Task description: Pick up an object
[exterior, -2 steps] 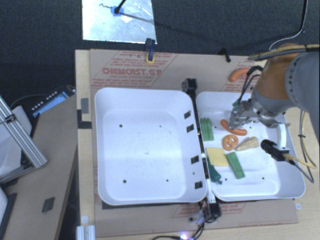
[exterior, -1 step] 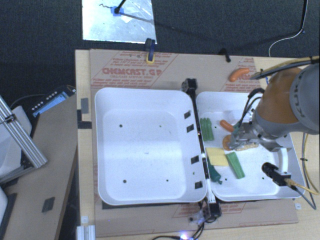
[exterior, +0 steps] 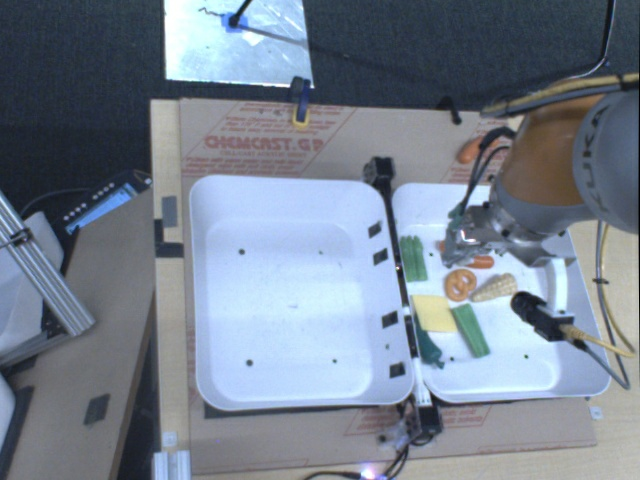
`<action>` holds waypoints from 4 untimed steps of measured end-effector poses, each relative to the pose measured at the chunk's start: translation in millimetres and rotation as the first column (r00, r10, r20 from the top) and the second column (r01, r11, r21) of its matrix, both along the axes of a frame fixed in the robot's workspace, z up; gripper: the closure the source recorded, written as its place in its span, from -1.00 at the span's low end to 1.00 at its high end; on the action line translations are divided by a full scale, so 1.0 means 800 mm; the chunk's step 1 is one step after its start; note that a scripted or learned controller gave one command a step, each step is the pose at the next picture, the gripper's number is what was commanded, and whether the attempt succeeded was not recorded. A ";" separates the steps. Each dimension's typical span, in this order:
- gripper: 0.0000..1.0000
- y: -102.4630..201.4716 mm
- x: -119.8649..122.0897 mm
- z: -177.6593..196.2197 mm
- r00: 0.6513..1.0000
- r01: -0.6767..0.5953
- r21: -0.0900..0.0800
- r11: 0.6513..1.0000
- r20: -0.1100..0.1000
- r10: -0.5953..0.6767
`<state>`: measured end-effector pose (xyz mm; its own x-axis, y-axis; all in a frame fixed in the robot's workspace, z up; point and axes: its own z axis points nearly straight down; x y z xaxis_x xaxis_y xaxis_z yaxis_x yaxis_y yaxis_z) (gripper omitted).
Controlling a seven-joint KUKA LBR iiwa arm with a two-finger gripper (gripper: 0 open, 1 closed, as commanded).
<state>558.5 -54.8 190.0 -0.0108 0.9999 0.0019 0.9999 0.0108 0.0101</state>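
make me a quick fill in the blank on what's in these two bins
All the small items lie in the ___ bin.
The pretzel sits next to a tan ___.
The flat wedge near the divider is coloured ___.
The tool is above the ___ bin.

Missing words: right; cone; yellow; right

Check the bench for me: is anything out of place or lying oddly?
One thing: an orange item lies on the bench outside the right bin, past its far rim beside the arm. The rest, green pieces, pretzel, cone, and yellow slab, sit loosely inside that bin, under the gripper. Nothing looks spilled or damaged.
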 end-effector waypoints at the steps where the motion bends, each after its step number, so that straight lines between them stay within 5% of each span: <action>1: 1.00 0.034 -0.072 -0.008 1.000 0.006 0.000 1.000 -0.014 -0.006; 2: 1.00 0.071 -0.004 0.086 1.000 0.002 -0.001 1.000 0.002 -0.002; 3: 1.00 0.167 0.045 0.230 1.000 -0.003 0.002 1.000 0.007 0.003; 4: 1.00 -0.011 0.099 0.239 1.000 0.022 -0.008 1.000 -0.004 -0.022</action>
<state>638.1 -63.3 381.6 0.0110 0.9999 -0.0059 0.9999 -0.0109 0.0059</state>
